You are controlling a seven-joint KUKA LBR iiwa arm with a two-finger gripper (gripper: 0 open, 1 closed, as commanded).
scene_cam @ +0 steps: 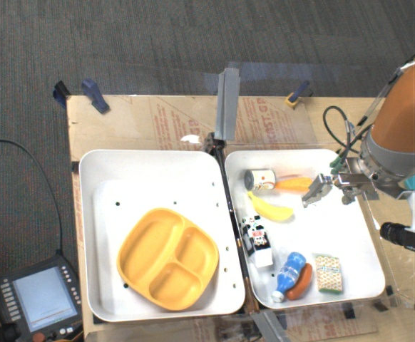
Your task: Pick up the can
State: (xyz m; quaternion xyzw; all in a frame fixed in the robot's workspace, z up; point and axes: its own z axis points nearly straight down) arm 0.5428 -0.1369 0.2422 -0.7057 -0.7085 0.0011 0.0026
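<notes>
One can (259,179) lying on its side, touching the carrot (294,184) and just above the banana (272,209), with the open, empty gripper (320,189) right of it: likely to roll, or carrot pinched instead.

Robot lab, teach pendant (40,301), clamped bench (157,123)

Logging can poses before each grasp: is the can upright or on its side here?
On its side. The can lies in the right bin, round end facing left, beside the carrot.
</notes>
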